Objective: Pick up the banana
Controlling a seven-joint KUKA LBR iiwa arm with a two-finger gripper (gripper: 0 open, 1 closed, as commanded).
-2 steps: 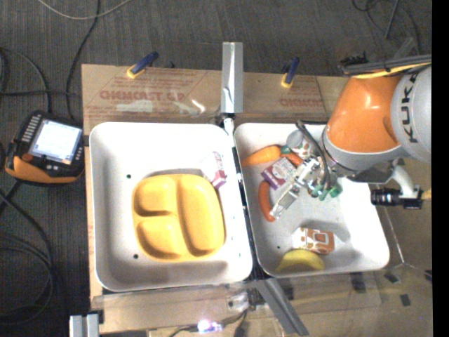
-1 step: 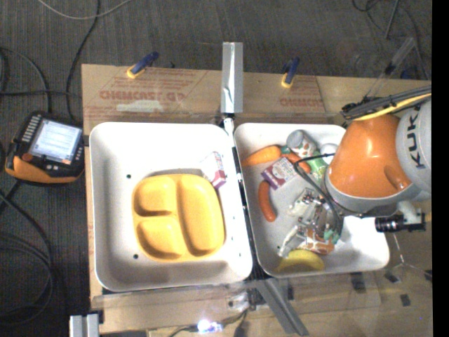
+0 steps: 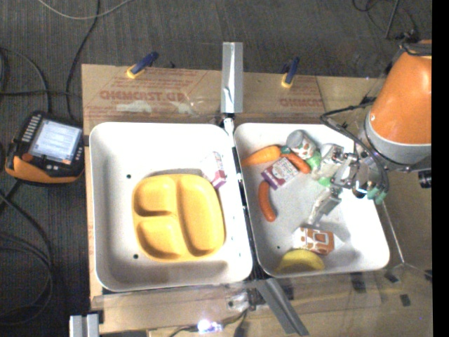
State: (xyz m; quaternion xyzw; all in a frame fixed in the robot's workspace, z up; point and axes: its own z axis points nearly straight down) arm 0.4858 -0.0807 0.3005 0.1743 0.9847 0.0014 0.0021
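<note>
Gripper (image 3: 327, 203) of mine hangs over the right bin (image 3: 365, 248), its fingers pointing down and toward the near rim; whether they are apart or closed I cannot tell, and nothing shows between them. Just below its tip lies one small orange-and-white carton (image 3: 315, 239), and past that, against the near rim, the banana (image 3: 302, 260), one pale yellow piece. To the tip's left lies one sausage (image 3: 267, 202). Farther up sit one purple box (image 3: 281, 171), one carrot (image 3: 262, 155) and one can (image 3: 302, 144), crowded together. My arm (image 3: 401, 107) comes in from the right, its orange band above the wrist. Well off to the left, the second bin (image 3: 112, 188) holds one yellow divided tray (image 3: 179, 215) with three compartments.
</note>
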